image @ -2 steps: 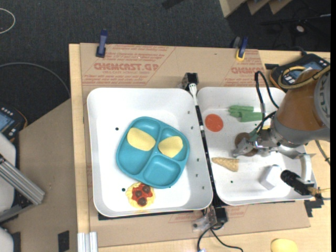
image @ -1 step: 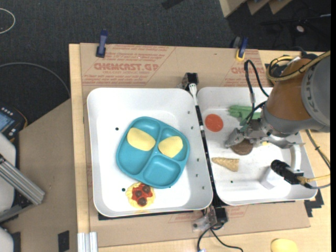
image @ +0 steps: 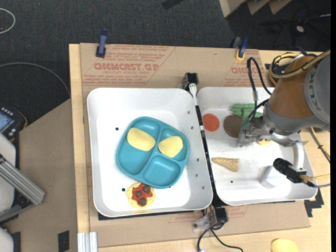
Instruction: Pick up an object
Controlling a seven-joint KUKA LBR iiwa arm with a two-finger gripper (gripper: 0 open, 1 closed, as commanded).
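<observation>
Your arm reaches in from the right, and its tool (image: 247,135) hangs low over the right-hand shallow white bin (image: 294,193). The nearest thing to it is the round brown disc-shaped toy (image: 232,125), which lies just beside the tool on its left, so close that they may be touching; you cannot tell from this slant. Whether the tool is wide or narrow is not readable here, as the wrist hides it, and nothing is seen gripped.

Judge the coming move on that one offset: the brown disc sits left of the tool, not under it, so you would need a short shift leftward before closing. Being round, it has no long axis to line up with.

Farther off, the tan wedge-shaped toy (image: 226,164) lies below the tool, its long axis running left to right.
</observation>
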